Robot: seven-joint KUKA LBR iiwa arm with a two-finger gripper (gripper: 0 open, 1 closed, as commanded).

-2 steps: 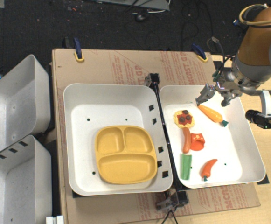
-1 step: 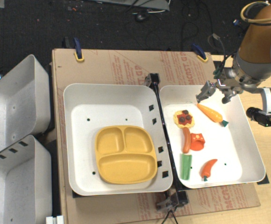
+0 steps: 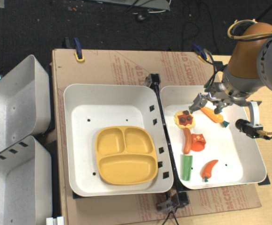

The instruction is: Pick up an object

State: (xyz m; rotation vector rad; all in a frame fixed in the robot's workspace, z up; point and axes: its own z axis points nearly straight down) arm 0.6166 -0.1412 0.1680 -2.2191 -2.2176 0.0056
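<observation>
The arm (image 3: 253, 55) reaches in from the right, grey w/ an orange section above the wrist, and hangs over the back part of the right bin (image 3: 253, 170). The gripper (image 3: 206, 104) sits low over the bin's upper middle, just beside a toy carrot (image 3: 214, 116) that lies at a slant w/ its green tip toward the right. One dark finger points left toward a yellow toy pizza slice (image 3: 184, 119) w/ dark red toppings; whether the fingers are spread or closed cannot be told from this angle, and nothing is seen between them.

Other items in the right bin, all toy food: a reddish sausage (image 3: 187, 141) lying lengthwise just below the pizza slice, a red chunk (image 3: 198, 142), maybe a pepper or tomato piece, touching the sausage's right side, a green stick-shaped piece (image 3: 186, 167) near the bin's left wall toward the front, and a red-orange chili pepper (image 3: 209, 168) to its right, apart from it.

The left bin (image 3: 79, 125) holds a yellow divided plate (image 3: 126, 154) w/ 3 compartments, resting front-center. A black divider strip runs between the 2 bins. Both bins sit on a brown board (image 3: 107, 67) w/ blue clamps at the back edge.
</observation>
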